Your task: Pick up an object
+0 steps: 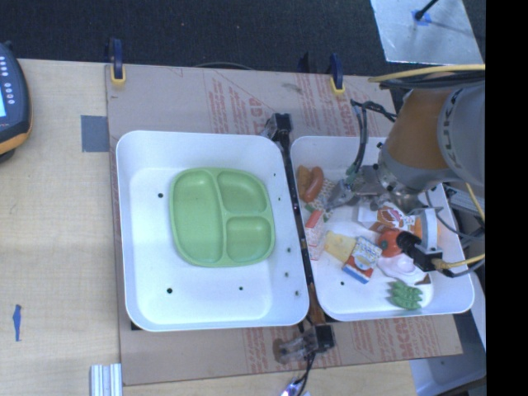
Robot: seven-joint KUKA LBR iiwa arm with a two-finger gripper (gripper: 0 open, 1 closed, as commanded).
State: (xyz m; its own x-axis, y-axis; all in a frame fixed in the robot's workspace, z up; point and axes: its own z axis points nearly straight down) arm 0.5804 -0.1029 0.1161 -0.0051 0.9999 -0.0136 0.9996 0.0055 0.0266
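Toys (363,250) clutter the right bin (462,299) just beneath the claw (356,186), whose grip I cannot tell.

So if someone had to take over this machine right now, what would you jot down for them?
Pincer: down over the upper part of the right bin, among the clutter; whether it is open or shut is not visible, and nothing is seen in its grip.
Right bin: small objects in a heap, among them a brown sausage-like piece, a yellow block and a green leafy toy.
Left bin: a green divided plate in the middle.
Done: no pick confirmed.
Left: grasp one object and lift it clear.
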